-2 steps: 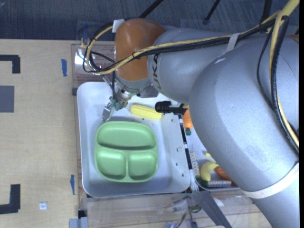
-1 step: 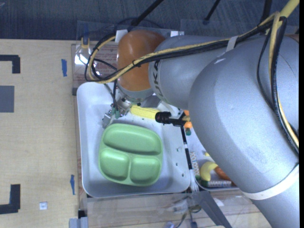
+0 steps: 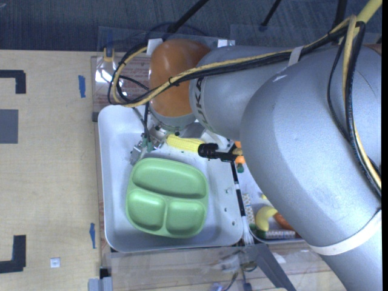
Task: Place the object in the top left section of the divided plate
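You can't tell from here if the jaws are released or clenched; gripper (image 3: 140, 147) sits low at the far left rim of the green divided plate (image 3: 167, 197), tip too small to read. Yellow object (image 3: 183, 143) lies just right of it in the left bin (image 3: 112, 162), not on the plate. Risk: arm nudges the plate, or a missed grab leaves obj behind

Green divided plate (image 3: 167, 197) flat in the left white bin (image 3: 115, 180).
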### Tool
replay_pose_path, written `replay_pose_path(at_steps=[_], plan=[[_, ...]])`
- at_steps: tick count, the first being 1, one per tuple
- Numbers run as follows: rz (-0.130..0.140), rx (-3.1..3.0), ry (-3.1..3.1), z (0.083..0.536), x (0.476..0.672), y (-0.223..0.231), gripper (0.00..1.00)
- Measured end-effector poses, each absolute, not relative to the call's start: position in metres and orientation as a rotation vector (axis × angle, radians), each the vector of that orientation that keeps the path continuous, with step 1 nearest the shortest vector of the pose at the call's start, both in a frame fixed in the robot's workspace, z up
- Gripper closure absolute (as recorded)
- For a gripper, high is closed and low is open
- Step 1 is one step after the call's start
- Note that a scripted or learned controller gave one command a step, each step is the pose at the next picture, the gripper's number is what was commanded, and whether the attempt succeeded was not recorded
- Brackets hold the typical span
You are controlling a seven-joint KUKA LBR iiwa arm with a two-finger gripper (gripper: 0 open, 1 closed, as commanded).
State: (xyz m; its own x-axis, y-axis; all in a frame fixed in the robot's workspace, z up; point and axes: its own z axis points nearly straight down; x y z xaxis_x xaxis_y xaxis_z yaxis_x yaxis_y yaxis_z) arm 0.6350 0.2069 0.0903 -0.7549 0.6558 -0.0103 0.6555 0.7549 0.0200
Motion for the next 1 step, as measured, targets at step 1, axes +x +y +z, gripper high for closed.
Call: replay_pose_path(at_steps=[1], plan=[[0.047,0.769,3.021,0.0954,0.6234,0.1865,0.00]])
